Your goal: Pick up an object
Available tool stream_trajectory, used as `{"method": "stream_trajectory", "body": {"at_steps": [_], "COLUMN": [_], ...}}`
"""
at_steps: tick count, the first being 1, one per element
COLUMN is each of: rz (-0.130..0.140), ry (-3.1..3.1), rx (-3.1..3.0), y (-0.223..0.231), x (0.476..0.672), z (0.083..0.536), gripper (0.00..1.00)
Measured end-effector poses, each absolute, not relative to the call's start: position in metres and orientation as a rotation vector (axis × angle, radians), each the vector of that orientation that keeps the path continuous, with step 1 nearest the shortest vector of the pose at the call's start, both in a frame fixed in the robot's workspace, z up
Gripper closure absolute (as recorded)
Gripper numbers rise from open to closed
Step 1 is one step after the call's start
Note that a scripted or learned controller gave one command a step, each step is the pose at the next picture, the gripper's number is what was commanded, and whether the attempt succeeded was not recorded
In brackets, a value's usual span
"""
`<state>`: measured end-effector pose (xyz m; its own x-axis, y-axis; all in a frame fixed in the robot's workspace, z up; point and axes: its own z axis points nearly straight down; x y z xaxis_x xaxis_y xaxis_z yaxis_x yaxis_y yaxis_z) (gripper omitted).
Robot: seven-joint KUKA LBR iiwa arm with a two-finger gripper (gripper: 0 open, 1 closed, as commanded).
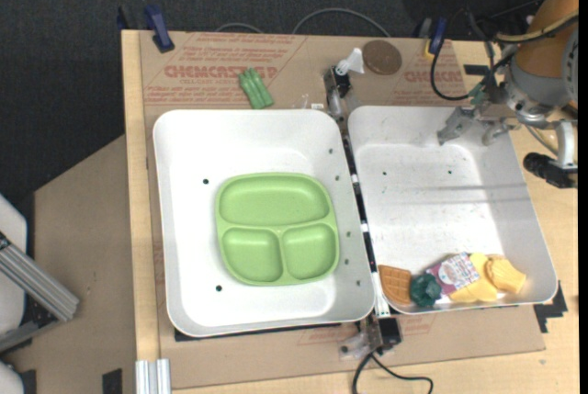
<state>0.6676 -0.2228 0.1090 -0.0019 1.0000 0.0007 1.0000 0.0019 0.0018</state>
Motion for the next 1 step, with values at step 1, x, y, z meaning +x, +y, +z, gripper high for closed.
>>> {"method": "stream_trajectory", "body": {"at_steps": [1], "rz": [0.004], "ry": [2.226], "rx": [2.226], "y": [-0.2209], "x": [0.5955], "z": [0.0843], "gripper": [0.00]}}
